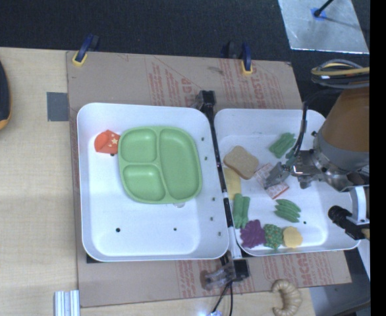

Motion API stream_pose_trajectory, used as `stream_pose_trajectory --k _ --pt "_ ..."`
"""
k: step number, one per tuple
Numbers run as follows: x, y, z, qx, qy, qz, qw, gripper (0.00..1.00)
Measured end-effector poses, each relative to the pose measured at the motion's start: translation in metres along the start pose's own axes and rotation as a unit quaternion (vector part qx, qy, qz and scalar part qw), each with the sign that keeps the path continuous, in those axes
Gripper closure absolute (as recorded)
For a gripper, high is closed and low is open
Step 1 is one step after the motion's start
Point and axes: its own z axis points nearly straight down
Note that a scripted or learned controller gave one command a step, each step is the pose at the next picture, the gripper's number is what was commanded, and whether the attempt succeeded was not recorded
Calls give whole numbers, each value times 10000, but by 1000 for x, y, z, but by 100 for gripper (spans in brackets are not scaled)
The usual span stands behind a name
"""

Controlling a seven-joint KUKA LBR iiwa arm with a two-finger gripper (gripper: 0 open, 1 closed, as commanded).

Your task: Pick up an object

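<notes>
Right bin [311, 120] crowded with toy food, left bin [147, 236] front floor open, green tray [160, 163] behind

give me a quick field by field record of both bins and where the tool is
left bin: holds a green divided plate and a red item touching the plate's left edge
right bin: holds a bread slice, green pods, a green vegetable, a purple grape bunch, a yellow piece
tool: low over the middle of the right bin, above a small pink-and-white packet
arm: enters from the right of the camera view
grasp: nothing visibly held
outside bins: a curled tan object on the bench below the right bin
</notes>
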Motion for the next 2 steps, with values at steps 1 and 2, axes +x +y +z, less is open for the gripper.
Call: stream_pose_trajectory --k 1,2 --pt "-13 22 63 -29 -12 -4 10000 0" --pt "-14 21 49 -33 -14 -6 10000 100"
